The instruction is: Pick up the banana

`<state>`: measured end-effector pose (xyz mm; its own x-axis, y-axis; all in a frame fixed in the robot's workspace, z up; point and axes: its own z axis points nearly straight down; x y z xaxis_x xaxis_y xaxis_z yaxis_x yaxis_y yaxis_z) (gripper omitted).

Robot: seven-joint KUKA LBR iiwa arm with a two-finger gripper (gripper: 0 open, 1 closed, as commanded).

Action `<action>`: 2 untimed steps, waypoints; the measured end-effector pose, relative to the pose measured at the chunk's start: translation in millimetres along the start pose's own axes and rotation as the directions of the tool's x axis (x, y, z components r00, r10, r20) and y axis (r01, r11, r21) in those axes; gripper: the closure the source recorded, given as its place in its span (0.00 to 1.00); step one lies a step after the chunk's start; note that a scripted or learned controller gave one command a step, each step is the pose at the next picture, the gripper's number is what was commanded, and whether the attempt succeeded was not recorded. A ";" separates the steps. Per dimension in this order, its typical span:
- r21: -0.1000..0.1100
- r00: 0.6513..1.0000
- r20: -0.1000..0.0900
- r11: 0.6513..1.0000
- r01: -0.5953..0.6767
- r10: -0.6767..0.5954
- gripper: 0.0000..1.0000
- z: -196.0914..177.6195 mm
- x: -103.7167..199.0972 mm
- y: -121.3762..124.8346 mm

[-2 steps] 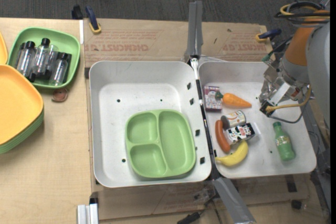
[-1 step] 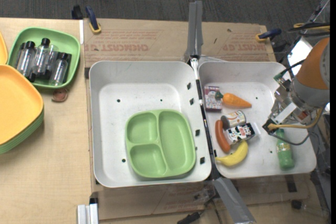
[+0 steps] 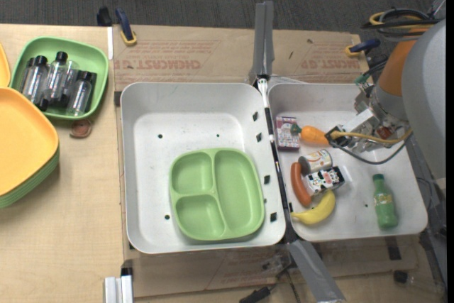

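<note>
The yellow banana lies curved near the front left corner of the right bin. Its left tip touches a red sausage, and a small printed carton sits just behind it. My gripper hovers over the back right part of the same bin, well behind and to the right of the banana. Nothing from the bin appears lifted by it.
The right bin also contains a purple box, an orange carrot and a green bottle. A green divided plate rests in the left bin. On the bench at left stand a green tray of bottles and stacked orange plates.
</note>
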<state>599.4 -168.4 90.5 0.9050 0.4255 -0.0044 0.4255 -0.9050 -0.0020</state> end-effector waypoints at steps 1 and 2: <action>0.000 0.973 -0.001 0.973 -0.232 0.232 1.00 -47.6 12.2 36.1; 0.002 0.977 0.001 0.977 -0.211 0.211 1.00 1.0 -38.7 -47.3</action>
<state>544.2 -142.0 89.8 0.9744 0.2248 -0.0056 0.2248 -0.9744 -0.0029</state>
